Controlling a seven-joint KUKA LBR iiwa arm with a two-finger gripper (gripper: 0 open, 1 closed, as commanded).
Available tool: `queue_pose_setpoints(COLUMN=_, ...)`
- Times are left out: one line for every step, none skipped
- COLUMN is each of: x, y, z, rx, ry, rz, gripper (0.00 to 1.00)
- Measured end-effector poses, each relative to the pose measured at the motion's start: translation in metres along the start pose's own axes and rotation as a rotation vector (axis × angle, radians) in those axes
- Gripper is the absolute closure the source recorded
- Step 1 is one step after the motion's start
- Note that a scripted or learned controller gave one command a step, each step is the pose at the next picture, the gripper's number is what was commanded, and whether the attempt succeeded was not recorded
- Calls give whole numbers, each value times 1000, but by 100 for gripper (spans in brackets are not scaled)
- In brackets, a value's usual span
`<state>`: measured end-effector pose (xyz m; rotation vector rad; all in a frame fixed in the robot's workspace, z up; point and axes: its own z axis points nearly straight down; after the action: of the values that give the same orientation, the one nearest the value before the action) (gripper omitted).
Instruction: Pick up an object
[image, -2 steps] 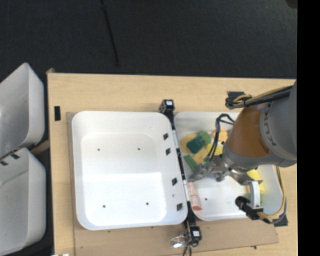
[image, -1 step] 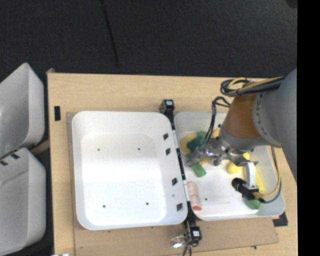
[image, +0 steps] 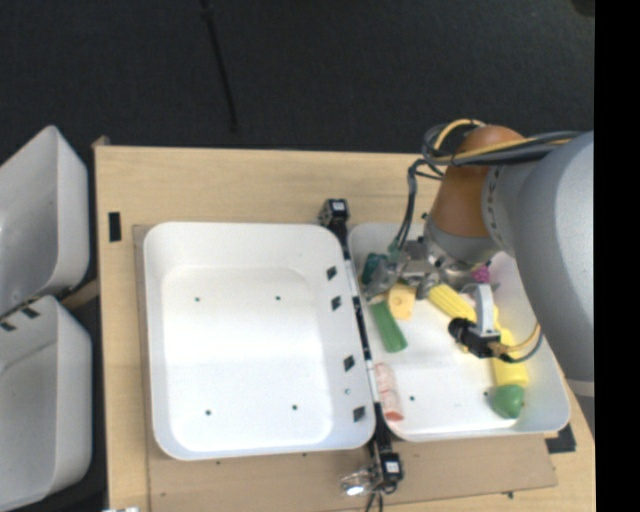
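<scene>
1. Gripper (image: 412, 275), low in the right bin (image: 450, 420); finger state cannot be told.
2. Small yellow piece (image: 401, 303) at its 6 o'clock, touching green cylinder (image: 387, 326).
3. Left bin (image: 240, 340).

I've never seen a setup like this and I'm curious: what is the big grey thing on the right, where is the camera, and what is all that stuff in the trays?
One camera looks down at a slant on a wooden bench. The grey thing with an orange band is a robot arm reaching in from the right. Its gripper is low over the right bin; I can't tell whether it holds anything. That bin has small objects: a green stick, a yellow corn cob, a small yellow piece, a green lump and a white tube. The left bin lies beside it.
</scene>
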<state>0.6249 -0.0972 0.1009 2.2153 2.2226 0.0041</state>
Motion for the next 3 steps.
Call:
queue_pose_setpoints(x=0, y=47, z=2, rx=16, ry=1, rz=4, gripper=0)
queue_pose_setpoints(x=-61, y=-6, z=-4, rx=7, ry=-2, rz=9, gripper=0)
queue_pose_setpoints(x=-41, y=57, z=4, rx=49, ry=1, rz=9, gripper=0)
